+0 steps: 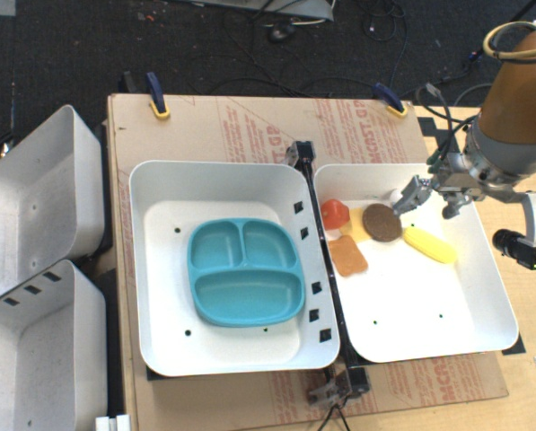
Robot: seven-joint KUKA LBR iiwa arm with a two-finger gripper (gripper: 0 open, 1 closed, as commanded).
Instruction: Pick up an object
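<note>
A: Start with the biggest things.

B: The bench (250,124) is a brown board bearing two shallow white bins side by side. The left bin (160,268) holds a teal divided plate (246,272), lying flat near its middle. The right bin (447,321) holds the small items, all grouped in its upper left part.

A: And the arm?

B: The arm (510,88) comes in from the right, its orange band above the grey wrist. The gripper (431,201) hangs over the upper part of the right bin — its two fingers are spread apart, one tip by the brown disc, the other above the yellow piece, with nothing between them.

A: Which items, then?

B: A yellow banana-shaped piece (430,244) lies at a slant just beside a round brown disc (382,223). Left of the disc is an orange flat piece (347,256), and above that a small red piece (335,213) — near the bin's left wall. All four rest on the bin floor.
</note>
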